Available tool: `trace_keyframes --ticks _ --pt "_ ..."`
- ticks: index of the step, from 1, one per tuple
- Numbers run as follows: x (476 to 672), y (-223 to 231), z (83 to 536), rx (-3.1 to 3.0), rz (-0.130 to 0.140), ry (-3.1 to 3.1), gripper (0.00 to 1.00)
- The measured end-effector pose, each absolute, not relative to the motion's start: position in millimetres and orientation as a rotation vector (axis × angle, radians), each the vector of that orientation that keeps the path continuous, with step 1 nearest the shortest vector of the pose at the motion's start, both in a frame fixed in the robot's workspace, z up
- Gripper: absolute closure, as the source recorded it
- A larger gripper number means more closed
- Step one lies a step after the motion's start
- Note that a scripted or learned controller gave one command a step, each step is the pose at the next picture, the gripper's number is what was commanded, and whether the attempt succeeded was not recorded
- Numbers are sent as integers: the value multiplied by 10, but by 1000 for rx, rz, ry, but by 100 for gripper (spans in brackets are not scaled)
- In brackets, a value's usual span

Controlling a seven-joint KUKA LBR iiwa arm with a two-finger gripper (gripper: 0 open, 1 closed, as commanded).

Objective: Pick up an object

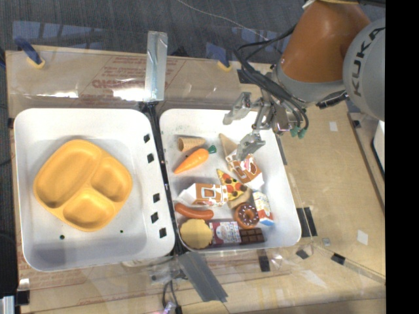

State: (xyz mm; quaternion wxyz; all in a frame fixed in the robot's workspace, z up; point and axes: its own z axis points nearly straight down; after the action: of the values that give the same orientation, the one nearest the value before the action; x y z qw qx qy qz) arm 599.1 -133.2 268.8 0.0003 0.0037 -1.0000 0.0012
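My gripper [243, 129] hangs over the back right corner of the right bin [288, 195]. It is open, and I see nothing between its fingers. One finger [233, 114] points left over the bin's back wall. The other finger [251, 142] reaches down just above a red and white toy box [246, 168]. Close by lie a toy carrot [191, 160], an ice-cream cone [190, 143] and a pizza slice [230, 182].
The right bin also holds a sausage [194, 210], a donut [247, 213], a yellow bun [194, 233], a chocolate bar [252, 235] and small cartons [208, 193]. A yellow divided plate [82, 183] lies in the left bin [26, 129]. The arm's orange band [321, 38] looms at the top right.
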Motion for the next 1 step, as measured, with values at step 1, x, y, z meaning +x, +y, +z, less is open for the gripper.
trace_keyframes --ticks 1 --pt "5745 -1357 1314 -47 -1 -3137 0"
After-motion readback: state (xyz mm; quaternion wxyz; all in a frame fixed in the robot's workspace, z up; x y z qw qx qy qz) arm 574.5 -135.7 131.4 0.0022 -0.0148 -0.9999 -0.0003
